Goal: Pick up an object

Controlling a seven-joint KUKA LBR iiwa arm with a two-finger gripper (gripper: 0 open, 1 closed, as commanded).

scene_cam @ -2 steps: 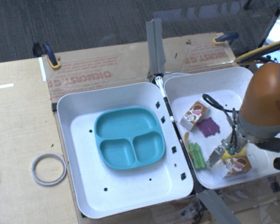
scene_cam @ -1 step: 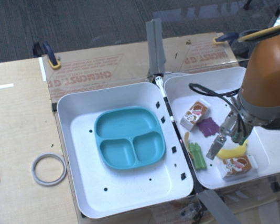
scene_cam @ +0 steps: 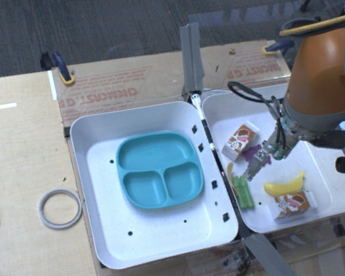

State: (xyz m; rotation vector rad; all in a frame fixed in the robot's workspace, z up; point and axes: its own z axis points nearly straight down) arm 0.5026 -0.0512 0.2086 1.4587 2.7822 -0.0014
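**Gripper low in the right bin, nothing held yet**

I have the gripper [scene_cam: 251,171] down in the right bin [scene_cam: 341,204], near its left wall. From this slanted view I cannot tell how it is set; the tip is small and blurred against the white floor. I see nothing held in it.

The nearest candidates sit around the tip. A green piece [scene_cam: 242,192] lies along the left wall, just below and left of the tip, close but seemingly apart from it. A purple item [scene_cam: 251,151] lies just above the tip, partly under the carton [scene_cam: 241,140], which sits toward the bin's upper left. A banana [scene_cam: 284,184] lies toward the front edge, to the right of the tip, with a second carton [scene_cam: 291,204] touching it on the front side.

I judge the green piece the likeliest target. It looks like light, rigid toy plastic, smooth enough to slip, and the wall beside it leaves little room. I would take it across its narrow width, near the middle. The banana, curved and free on its upper side, looks an easier hold.

The left bin [scene_cam: 97,199] carries a teal tray [scene_cam: 160,169].
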